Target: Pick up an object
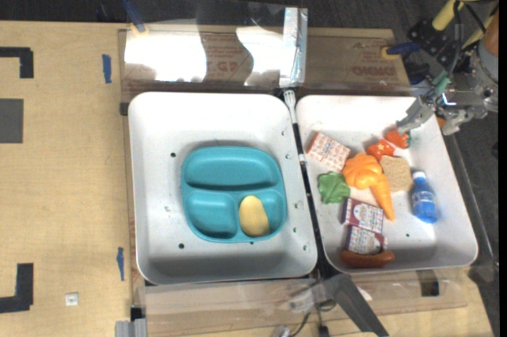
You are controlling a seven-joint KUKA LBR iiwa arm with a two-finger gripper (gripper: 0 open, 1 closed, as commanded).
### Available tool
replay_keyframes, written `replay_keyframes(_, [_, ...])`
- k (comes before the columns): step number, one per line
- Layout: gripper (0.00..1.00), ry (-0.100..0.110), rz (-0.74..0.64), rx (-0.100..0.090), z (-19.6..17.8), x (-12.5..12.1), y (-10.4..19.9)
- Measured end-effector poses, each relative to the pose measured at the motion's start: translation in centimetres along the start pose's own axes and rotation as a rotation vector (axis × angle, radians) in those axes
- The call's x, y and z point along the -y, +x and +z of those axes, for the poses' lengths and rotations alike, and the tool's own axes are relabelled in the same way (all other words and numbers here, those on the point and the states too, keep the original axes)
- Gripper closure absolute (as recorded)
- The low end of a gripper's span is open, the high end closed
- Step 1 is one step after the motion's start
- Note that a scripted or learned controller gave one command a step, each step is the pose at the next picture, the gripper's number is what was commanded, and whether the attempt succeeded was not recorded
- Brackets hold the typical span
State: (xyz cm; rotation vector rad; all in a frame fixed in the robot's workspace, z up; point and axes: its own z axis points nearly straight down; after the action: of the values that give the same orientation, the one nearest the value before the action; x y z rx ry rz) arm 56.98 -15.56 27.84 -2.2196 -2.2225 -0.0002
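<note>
The right bin [455, 244] holds a heap of toy food: a red piece [383, 147], an orange pepper [360, 168], a carrot [383, 198], a green leafy piece [333, 187], a tan cracker [396, 173], a blue bottle [424, 199], two pink-and-white cartons [327, 151] [364, 218] and a brown sausage [366, 258]. My gripper [408, 125] hangs over the bin's far right corner. Its tip is just up and right of the red piece. I see nothing held in it.
The left bin [150, 169] carries a teal divided tray [230, 169] with a yellow potato [253, 215] in its near right compartment. A clear plastic sheet [214, 46] lies behind the bins. Cables and arm hardware [463, 26] crowd the upper right.
</note>
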Motion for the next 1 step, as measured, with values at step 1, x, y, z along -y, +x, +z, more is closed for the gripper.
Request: replay_keyframes(1, [0.00,-0.007,-0.092,0.003,-6.06,1.84,-1.08])
